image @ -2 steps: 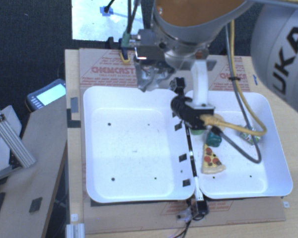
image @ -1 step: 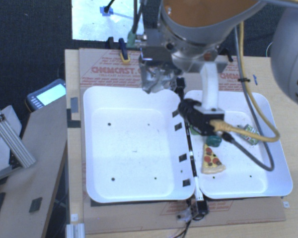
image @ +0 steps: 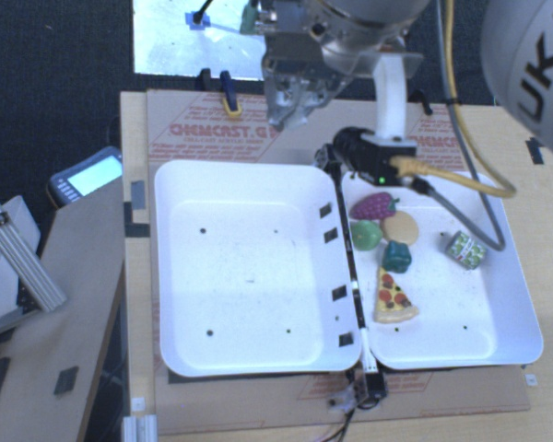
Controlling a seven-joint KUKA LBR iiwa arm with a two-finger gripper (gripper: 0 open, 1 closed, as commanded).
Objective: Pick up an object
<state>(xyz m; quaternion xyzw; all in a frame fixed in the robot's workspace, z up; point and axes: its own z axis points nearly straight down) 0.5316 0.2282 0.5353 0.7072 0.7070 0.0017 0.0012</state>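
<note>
Seen from above at a slant, the table [image: 212, 122] carries two shallow white bins side by side. At the far left, off the table, a small device with a lit screen [image: 88, 178] lies on a lower surface. The left bin [image: 180, 201] shows a bare white floor marked by a few dark dots. A dark hinge strip [image: 344, 256] runs along the seam where the two bins meet.

The right bin [image: 511, 325] holds all the objects, grouped toward its left half near the seam. A purple bunch of grapes [image: 373, 206] lies nearest the far rim. Just in front of it, a green piece [image: 366, 235] and a tan round piece [image: 401, 226] sit side by side, close to touching. A teal block [image: 396, 257] lies just in front of the tan piece. A pizza slice [image: 394, 296], yellow with red spots, lies nearest the viewer, its point toward the teal block. A small green-and-white can [image: 464, 249] lies on its side, apart from the cluster, to the right.

The gripper [image: 290, 109] hangs above the table's far edge, beyond the bins and well apart from every object; nothing lies between the fingers, and whether they are open or closed cannot be told. A yellow cable [image: 461, 180] and a grey cable [image: 484, 228] trail from the arm across the far part of the right bin.
</note>
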